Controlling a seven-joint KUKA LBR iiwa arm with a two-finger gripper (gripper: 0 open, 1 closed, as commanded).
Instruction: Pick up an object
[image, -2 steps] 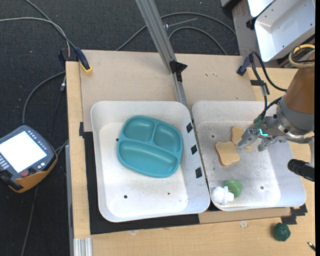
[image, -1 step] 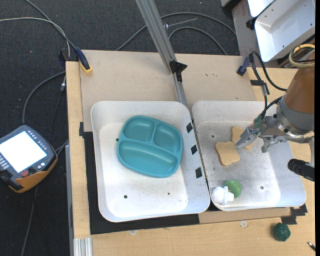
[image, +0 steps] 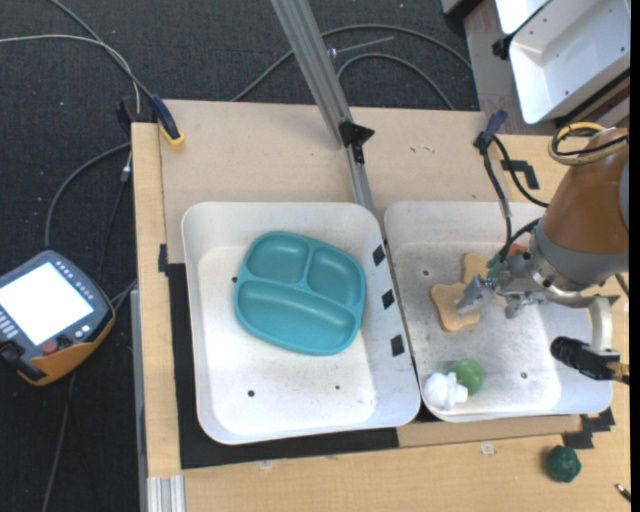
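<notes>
Camera view: gripper (image: 487, 292) in right bin (image: 520, 400), finger spread can't tell. Tan object (image: 455, 305) lies at its 8 o'clock, just beside, touching unclear; long axis roughly 1-to-7 o'clock.

— In the left bin (image: 215, 400)?
— Divided plate (image: 300, 292), about centre.
— In the right bin (image: 520, 400)?
— Tan toy (image: 457, 305) mid-left, under the pincer (image: 487, 291); two small balls (image: 455, 383) touching at the front edge.
— On the table (image: 260, 130)?
— Another ball (image: 563, 462), front right, outside both bins.
</notes>
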